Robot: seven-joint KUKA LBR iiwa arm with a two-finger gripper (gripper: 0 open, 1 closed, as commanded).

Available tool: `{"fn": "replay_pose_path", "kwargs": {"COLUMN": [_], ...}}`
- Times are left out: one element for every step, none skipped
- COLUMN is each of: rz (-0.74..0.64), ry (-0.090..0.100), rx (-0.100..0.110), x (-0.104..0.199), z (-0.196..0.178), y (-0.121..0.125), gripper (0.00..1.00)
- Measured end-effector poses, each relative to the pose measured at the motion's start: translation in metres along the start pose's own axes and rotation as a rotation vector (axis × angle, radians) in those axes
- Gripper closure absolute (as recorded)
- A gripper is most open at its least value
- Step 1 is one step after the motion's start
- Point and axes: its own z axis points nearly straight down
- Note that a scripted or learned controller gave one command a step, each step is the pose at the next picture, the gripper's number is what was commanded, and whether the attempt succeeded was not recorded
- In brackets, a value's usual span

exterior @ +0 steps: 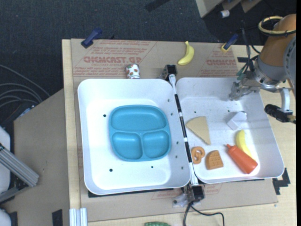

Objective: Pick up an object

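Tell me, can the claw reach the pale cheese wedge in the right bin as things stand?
Probably yes. The claw hangs over the right bin's far side, and the cheese wedge lies flat with bare floor around it; nothing covers it.

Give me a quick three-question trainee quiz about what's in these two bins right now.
1. True or false: the blue tray lies in the left bin.
2. Which lies nearest the orange bottle? A) pretzel B) bin banana C) cheese wedge
3. Fill in: a second banana lies outside the bins on the ____.

Key: 1 true; 2 B; 3 cardboard.
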Motion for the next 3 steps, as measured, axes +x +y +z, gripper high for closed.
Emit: {"fn": "replay_pose_path", "kwargs": {"rz": [-0.001, 0.005, 0.005], "ry": [-0.002, -0.008, -0.008], "rx": [-0.002, -0.005, -0.005], "x": [0.0, 0.043, 0.082], "z": [-0.01, -0.1, -0.15], "y": [0.001, -0.001, -0.001], "gripper": [1.0, 1.0, 1.0]}}
